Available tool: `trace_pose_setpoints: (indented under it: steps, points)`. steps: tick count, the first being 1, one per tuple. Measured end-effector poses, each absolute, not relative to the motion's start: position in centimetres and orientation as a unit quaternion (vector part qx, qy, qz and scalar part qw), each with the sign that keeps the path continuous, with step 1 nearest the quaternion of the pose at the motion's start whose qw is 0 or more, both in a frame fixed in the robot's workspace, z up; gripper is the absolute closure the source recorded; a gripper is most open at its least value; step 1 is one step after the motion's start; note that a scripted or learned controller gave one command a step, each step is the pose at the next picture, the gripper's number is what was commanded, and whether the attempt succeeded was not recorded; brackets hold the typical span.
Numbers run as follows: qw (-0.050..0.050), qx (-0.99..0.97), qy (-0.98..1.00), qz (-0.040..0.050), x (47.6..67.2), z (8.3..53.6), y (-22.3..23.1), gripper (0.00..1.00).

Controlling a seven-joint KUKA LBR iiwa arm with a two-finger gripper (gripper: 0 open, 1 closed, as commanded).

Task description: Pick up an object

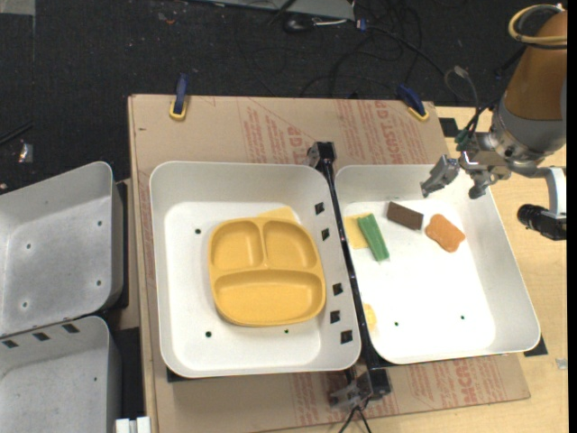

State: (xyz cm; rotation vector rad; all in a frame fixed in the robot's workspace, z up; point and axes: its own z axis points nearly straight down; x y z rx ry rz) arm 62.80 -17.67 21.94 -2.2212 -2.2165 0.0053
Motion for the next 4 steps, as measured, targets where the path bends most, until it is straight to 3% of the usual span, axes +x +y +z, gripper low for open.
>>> trace_pose_setpoints:
  steps: [2, 3, 4]
  points:
    - [0.001, -0.707, -0.707, 0.0010, 62.2, 10.2, -18.6, 0.00]
    - [-0.001, -0.707, -0.707, -0.0004, 62.3, 11.6, -18.6, 1.00]
    - [-0.003, -0.706, -0.708, -0.0015, 62.6, 15.9, -18.5, 1.00]
